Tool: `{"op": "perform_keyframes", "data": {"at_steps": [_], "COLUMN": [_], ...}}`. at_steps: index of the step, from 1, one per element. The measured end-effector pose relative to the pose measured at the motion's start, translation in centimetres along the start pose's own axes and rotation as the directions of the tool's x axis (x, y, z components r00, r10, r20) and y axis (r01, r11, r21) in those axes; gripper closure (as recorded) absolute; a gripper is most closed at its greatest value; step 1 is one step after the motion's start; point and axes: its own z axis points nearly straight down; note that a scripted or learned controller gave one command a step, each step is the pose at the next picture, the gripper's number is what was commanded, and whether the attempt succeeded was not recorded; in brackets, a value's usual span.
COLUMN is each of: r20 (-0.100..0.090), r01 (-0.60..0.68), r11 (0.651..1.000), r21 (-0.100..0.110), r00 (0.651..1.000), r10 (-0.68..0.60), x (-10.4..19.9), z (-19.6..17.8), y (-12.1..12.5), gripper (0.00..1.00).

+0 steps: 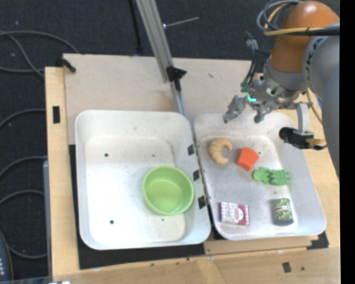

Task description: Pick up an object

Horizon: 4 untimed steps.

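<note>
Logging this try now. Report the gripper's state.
Gripper: open, holding nothing, above the far end of the right bin.

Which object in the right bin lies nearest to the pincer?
The tan croissant, at the bin's upper left, just below the pincer; the orange block lies slightly farther.

A robotics lab: plywood bench (106,81), two white bins (106,135), aluminium mast (157,31), loose cables (12,40) on dark floor.
</note>
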Motion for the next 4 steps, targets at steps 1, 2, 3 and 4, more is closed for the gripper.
{"op": "perform_keyframes", "data": {"at_steps": [1, 2, 3, 4], "r20": [0.000, 0.000, 0.003, -0.002], "r01": [0.000, -0.002, 0.000, 0.001], "r11": [1.000, 1.000, 1.000, 1.000], "r21": [0.004, 0.005, -0.004, -0.006], "r00": [1.000, 1.000, 1.000, 1.000], "r10": [0.000, 0.002, 0.000, -0.001], "x": [0.8, 0.7, 0.6, 1.2], "z": [5.4, 10.7, 9.1, 3.5], "y": [0.2, 0.1, 0.3, -0.2], "gripper": [0.00, 0.00, 1.00, 1.00]}}
